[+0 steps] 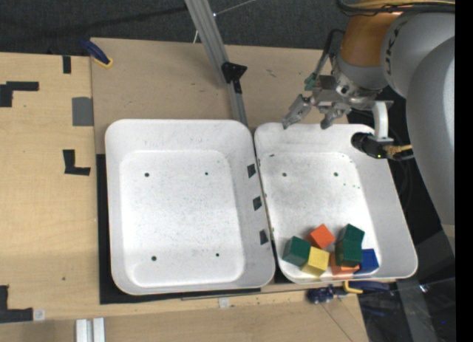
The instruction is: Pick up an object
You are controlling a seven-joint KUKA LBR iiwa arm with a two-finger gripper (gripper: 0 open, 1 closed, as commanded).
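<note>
Hand: hand (309, 117) hangs over the far rim of the right bin (388, 193), near that bin's far left corner; its 2 fingers are spread apart with nothing between them.
Arm: grey arm (421, 38) reaches in from the right, with the orange band (373, 19) just above the wrist.
Blocks: a small heap of coloured blocks sits in the near corner of the right bin, well apart from the hand.
Orange block: orange block (321, 236) sits tilted at the far side of the heap, a corner pointing up.
Green blocks: 2 dark green ones, a green block (297, 250) at the left end of the heap and a second green block (352, 241) standing taller at the right.
Yellow block: yellow block (318, 260) lies just beside the left green one, at the near side.
Blue block: blue block (368, 260) is at the right end, against the bin's near wall.
Red-orange piece: a low orange-red piece (343, 267) shows between the yellow and blue blocks; its shape is hard to tell.
Left bin: left bin (122, 148) sits touching the right bin along their shared edge.
Desk: desk (44, 207) is pale wood with several black tape marks at the left.
Pole: a grey metal pole (207, 19) slants across the far side of the desk toward the gap between the bins.
</note>
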